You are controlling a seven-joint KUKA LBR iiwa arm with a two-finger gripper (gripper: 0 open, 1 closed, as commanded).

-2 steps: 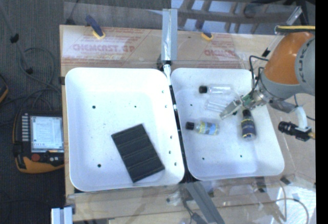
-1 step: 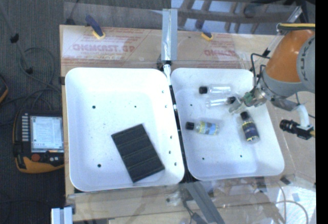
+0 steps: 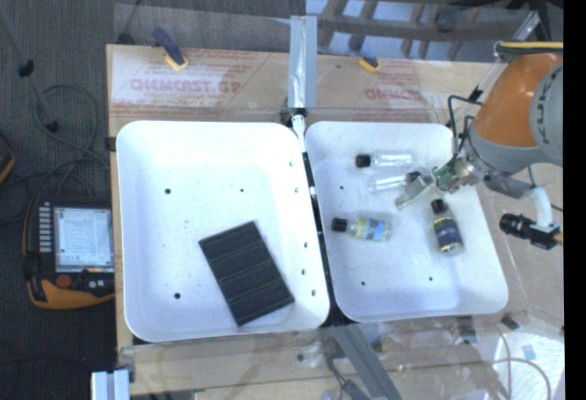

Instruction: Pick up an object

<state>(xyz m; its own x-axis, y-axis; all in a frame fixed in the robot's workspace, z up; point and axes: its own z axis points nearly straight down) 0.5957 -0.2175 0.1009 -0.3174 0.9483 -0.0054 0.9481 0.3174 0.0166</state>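
From the overhead camera, the grey arm with its orange band (image 3: 517,105) is cut off at the right edge, so only its wrist end shows. Its tool (image 3: 414,189) hangs low inside the right white bin (image 3: 476,293); the fingers blur into the pale bin floor, and I cannot tell how wide they stand or whether anything sits between them.

A clear plastic bottle with a black cap (image 3: 385,159) lies on its side near the bin's far wall, hard to make out against the white. A second clear bottle (image 3: 388,180) lies just beside the tool, its outline faint. A small bottle with a yellow-blue label and black cap (image 3: 363,226) lies near the divider between the bins. A dark bottle with a yellow band (image 3: 446,232) lies just below the tool, apart from it.

The near half of the right bin is bare floor. In the left white bin (image 3: 137,206), a flat black ribbed rectangular pad (image 3: 246,272) lies tilted near the near rim, with open floor all around its far side. The desk (image 3: 211,82) shows beyond both bins.
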